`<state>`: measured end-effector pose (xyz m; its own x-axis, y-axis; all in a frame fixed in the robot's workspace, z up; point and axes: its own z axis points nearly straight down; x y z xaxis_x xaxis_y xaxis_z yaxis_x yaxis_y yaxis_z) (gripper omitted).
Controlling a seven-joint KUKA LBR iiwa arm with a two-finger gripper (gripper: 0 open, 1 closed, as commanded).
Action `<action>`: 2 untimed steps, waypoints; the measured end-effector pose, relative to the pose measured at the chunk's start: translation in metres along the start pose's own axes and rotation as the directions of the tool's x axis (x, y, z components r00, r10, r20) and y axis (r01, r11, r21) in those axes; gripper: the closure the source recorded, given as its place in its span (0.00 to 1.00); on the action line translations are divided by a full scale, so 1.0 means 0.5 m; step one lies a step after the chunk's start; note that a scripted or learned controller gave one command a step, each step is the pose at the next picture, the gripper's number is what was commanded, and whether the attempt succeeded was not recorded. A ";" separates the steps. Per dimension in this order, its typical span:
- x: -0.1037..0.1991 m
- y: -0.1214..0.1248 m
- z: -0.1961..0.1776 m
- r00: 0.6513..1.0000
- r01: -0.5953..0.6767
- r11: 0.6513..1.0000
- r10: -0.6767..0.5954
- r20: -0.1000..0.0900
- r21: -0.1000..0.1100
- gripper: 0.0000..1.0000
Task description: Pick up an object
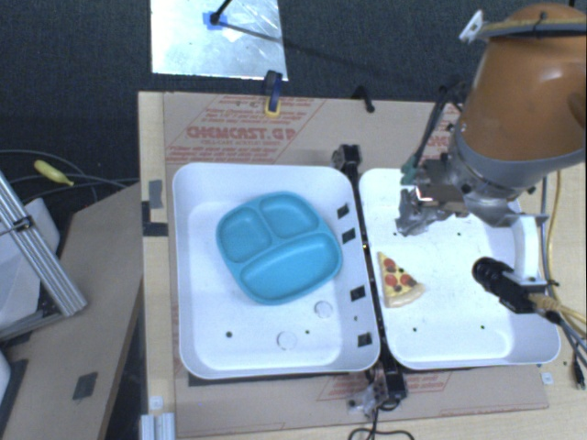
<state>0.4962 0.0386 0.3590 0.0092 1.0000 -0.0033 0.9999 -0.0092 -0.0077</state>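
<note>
Bench: two white bins side by side, left bin [197, 337] and right bin [459, 348].
Pizza slice [400, 280]: flat in the right bin, beside its left wall.
Blue plate [278, 246]: centred in the left bin.
Risk: the slice is thin and hugs the wall, so a descent may skid off or miss.
Arm: gripper [413, 218] points down just behind the slice; open or closed, I cannot tell.

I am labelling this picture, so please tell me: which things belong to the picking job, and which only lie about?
Job: pizza slice in right bin; blue plate in left bin.
Lying about: cardboard sheet; yellow clip; shiny sheet.
</note>
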 end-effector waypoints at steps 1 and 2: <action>0.140 0.015 0.119 1.000 0.017 1.000 -0.017 -0.005 -0.003 1.00; 0.132 0.011 -0.299 1.000 0.014 0.999 -0.014 -0.009 -0.029 1.00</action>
<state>0.5033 0.1052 0.5084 -0.0045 1.0000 0.0054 0.9998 0.0044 0.0216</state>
